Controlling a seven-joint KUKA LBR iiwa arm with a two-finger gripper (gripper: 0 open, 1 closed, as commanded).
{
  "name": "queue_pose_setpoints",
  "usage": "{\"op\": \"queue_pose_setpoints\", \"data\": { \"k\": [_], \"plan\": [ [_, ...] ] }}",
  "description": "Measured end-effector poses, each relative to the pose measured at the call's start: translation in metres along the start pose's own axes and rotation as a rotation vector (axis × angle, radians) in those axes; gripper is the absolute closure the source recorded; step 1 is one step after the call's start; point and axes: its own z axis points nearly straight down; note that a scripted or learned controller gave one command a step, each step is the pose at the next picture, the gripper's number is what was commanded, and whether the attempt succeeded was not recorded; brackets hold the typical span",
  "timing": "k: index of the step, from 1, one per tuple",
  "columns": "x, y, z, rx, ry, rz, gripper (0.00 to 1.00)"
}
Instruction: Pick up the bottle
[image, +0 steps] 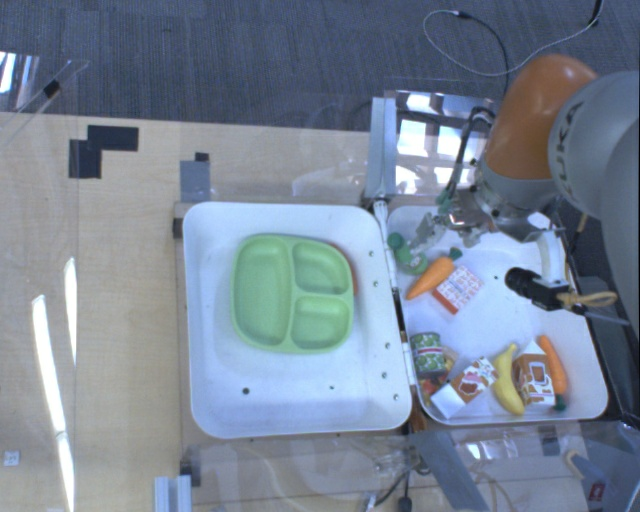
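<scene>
A pale wooden tabletop (120, 300) is seen from above, and two white bins are set on it side by side. In the camera view the arm (535, 110) is lowered over the far corner of the right bin (590, 395). Whether the jaws are open or closed cannot be told. The bottle (400, 243), small and with a green cap, seems to lie just beside the jaws, on the side toward the left bin (205, 330), close to the wall. An orange carrot (432, 277) is found near the jaws, on the nearer side. The bottle is judged light, stiff and smooth, so it may slip or roll. It should be taken across the middle of its body, not at the cap.
</scene>
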Motion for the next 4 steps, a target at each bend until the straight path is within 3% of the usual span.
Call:
{"op": "queue_pose_setpoints", "data": {
  "k": [1, 2, 3, 4],
  "plan": [
    [0.044, 0.029, 0.001, 0.002, 0.001, 0.007, 0.00],
    [0.001, -0.013, 0.001, 0.003, 0.000, -0.015, 0.00],
    [0.045, 0.016, 0.001, 0.002, 0.001, -0.054, 0.00],
    [-0.043, 0.000, 0.038, 0.003, -0.001, -0.082, 0.00]
  ]
}}
